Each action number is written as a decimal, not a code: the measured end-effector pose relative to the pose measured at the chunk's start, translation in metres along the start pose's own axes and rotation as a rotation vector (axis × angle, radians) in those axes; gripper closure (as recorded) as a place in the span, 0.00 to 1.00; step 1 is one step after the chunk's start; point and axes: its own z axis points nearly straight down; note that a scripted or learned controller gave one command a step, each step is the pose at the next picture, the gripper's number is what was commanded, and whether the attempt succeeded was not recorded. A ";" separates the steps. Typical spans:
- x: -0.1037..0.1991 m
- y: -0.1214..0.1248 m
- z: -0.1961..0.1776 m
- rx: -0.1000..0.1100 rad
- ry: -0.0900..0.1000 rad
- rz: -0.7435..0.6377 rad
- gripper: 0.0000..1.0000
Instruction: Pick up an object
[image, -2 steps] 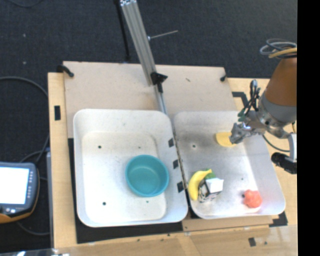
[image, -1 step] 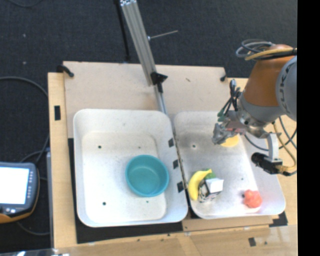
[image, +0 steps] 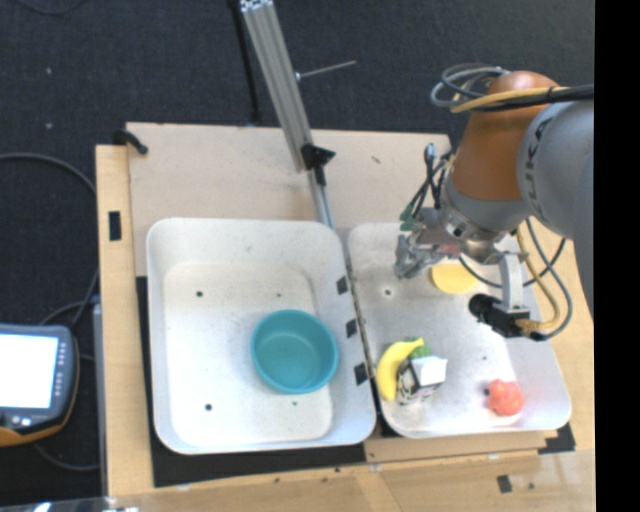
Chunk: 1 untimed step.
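Banana (image: 392, 364): lies in the right bin (image: 545, 425), near the wall it shares with the left bin, well toward the near edge of that bin.
Banana's long axis: runs from the near-left up to the far-right; it curves, with the lower tip pointing to the near rim and the upper tip turning right toward the middle of the bin.
Small box (image: 424, 376): a white and dark packet touching the banana's right side, tucked into its curve.
Red object (image: 505, 397): a soft-looking reddish lump to the right of the banana, well apart from it, close to the right bin's near-right corner.
Yellow object (image: 455, 277): a pale yellow rounded piece beyond the banana, partly hidden under the wrist; I cannot tell its whole shape.
Gripper (image: 408, 262): hangs low over the far-left part of the right bin, well beyond the banana; from here the fingers blur into one grey mass, so I cannot tell how far apart they stand, and nothing seems to be held between them.
Arm (image: 500, 150): comes in from the right, orange band above the wrist, cables looping beside it.
Teal bowl (image: 293, 350): sits upright in the left bin (image: 180, 250), to the left of the banana, across the shared wall.
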 end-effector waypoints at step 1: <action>0.050 0.001 0.006 0.004 0.000 0.001 1.00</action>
